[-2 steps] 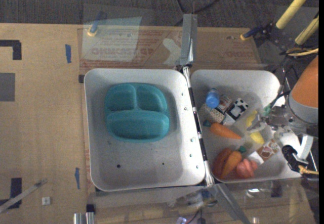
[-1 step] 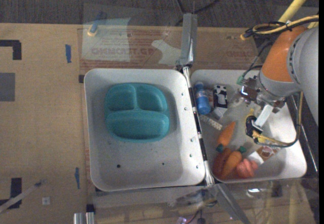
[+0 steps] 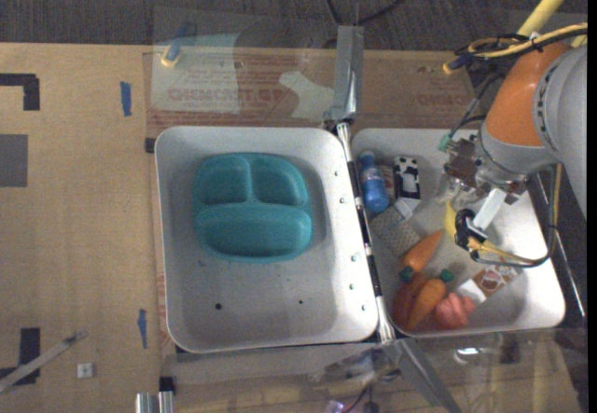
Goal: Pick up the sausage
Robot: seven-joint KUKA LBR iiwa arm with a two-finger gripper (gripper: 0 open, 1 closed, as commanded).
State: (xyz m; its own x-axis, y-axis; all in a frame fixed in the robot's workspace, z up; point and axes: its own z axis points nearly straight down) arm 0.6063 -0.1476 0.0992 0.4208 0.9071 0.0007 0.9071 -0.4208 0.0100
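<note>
The sausage [image 3: 403, 302] looks like the reddish-brown piece at the front of the right bin [image 3: 541, 304], pressed against an orange carrot [image 3: 430, 300] with a green top. My gripper [image 3: 465, 204] hangs over the middle of the same bin, behind and to the right of the sausage and well apart from it. I see nothing held in it. The grey arm with its orange band [image 3: 522, 103] reaches in from the right.
Also in the right bin are a blue bottle [image 3: 373, 184], a black-and-white carton [image 3: 406, 176], a grey ribbed piece [image 3: 396, 232], a second carrot [image 3: 423, 251], a pink item [image 3: 454, 309] and a small packet [image 3: 492, 278]. The left bin [image 3: 187, 299] holds a teal divided plate [image 3: 250, 206].
</note>
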